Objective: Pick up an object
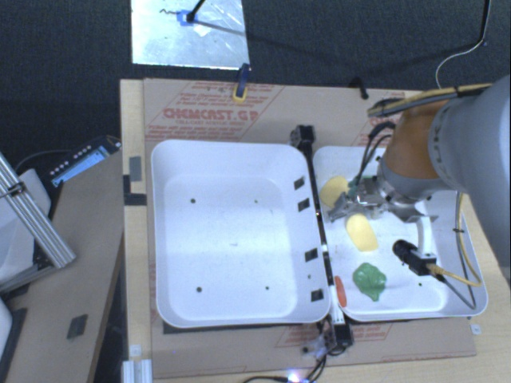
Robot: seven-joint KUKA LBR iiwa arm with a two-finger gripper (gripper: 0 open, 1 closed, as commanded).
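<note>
Brown cardboard sheeting, printed in red with lettering that appears to read "CHEMCAST GP", covers the bench beneath two shallow white bins, with dark carpet-like flooring beyond it and a shiny metal plate lying on that floor behind the bench. Taking the right bin as landmark: the left bin sits touching its left side, joined along a black divider strip; a yellow-and-blue clamp stands on the cardboard well behind and to its left. The grey arm with its orange band reaches over the bin's back right part, and the gripper hangs low near the bin's left wall; whether its fingers are spread or pressed together cannot be told, and nothing is seen between them. One yellow object lies in the bin's back left part, just beside the gripper; a second yellow object lies near the bin's centre, just in front of the gripper. A green object rests toward the front, with a small red object at the front left wall
</note>
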